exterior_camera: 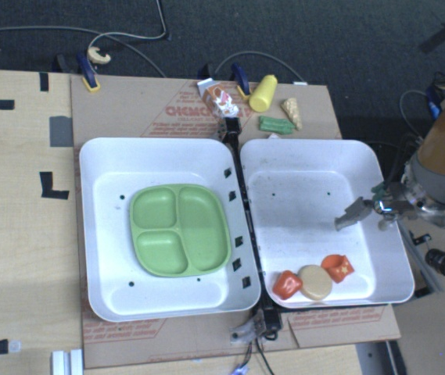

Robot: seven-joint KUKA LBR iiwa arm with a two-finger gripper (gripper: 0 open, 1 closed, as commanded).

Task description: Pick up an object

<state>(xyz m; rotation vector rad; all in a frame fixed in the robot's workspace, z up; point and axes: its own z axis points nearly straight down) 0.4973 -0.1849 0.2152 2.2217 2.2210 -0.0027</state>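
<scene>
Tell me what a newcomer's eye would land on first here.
The green divided plate stands out, lying flat in the middle of the left bin. Next come the three small items bunched at the right bin's near edge: two red pieces flanking a beige round one. The gripper hangs over that bin's right side.

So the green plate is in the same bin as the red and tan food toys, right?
Not quite. The camera view shows the green plate in the left bin; the red and tan food toys lie in the right bin.
</scene>
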